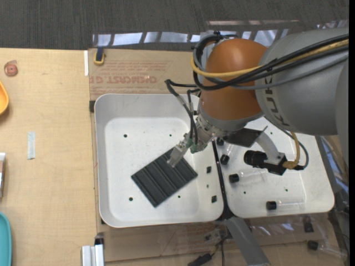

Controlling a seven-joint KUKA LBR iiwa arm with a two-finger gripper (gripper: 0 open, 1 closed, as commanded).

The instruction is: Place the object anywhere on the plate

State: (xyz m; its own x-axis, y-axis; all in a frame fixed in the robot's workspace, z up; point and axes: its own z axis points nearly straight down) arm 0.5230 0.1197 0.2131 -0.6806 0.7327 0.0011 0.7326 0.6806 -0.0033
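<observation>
Dark ribbed plate [164,179] lies mid-frame under the tool [178,154], grip state unclear; likely placing, next needing a release.

My desk [44,204] carries two white bins: the left bin [111,204], the right bin [310,204], side by side.

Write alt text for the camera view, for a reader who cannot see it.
A grey robot arm with an orange band reaches from the right, its gripper at the upper edge of a dark ribbed plate lying tilted in the left white bin. The right white bin sits alongside.
</observation>
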